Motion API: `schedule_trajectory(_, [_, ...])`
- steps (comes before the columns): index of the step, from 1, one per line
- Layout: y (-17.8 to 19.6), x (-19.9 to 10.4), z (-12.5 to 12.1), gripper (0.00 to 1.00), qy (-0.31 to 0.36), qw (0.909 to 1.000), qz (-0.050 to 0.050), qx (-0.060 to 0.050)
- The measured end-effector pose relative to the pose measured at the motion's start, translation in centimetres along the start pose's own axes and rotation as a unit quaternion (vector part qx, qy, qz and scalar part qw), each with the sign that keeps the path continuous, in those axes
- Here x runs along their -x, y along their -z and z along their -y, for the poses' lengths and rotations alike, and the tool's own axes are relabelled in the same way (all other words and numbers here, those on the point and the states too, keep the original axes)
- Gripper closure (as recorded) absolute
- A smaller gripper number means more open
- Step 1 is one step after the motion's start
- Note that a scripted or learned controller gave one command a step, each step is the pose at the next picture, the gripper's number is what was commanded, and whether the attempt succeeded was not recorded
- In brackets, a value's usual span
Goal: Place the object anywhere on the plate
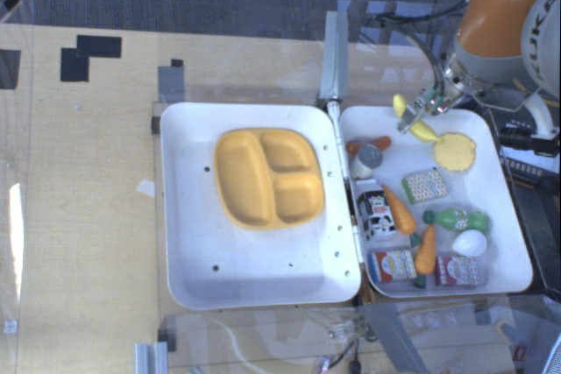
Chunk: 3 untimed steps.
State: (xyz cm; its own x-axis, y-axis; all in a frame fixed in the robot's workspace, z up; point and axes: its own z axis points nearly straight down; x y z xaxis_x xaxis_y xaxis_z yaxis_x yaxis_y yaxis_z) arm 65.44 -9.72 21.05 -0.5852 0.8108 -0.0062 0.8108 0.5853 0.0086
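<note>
A yellow divided plate lies in the left white bin, a little back of its middle. A yellow banana is at the back of the right bin, one end showing over the bin's far rim. My gripper reaches in from the upper right and sits across the banana's middle. Its fingers look closed on the fruit, with yellow showing on both sides of them. The plate's compartments hold nothing.
The right bin also holds a yellow round disc, a grey can, a checked packet, two carrots, a green bottle, a white egg and small cartons. A metal divider separates the bins.
</note>
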Motion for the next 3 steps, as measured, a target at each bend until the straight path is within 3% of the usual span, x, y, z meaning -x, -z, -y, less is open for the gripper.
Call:
schedule_trajectory(1, [-2.4, -7.5, -0.1, 1.0, -0.036, 0.9994, -0.001, -0.002])
schedule_trajectory(2, [-2.4, -8.8, 1.6, 1.0, -0.138, 0.9904, -0.002, -0.003])
schedule_trajectory(3, [-2.5, -17.2, -3.5, 1.0, -0.118, 0.993, -0.002, -0.003])
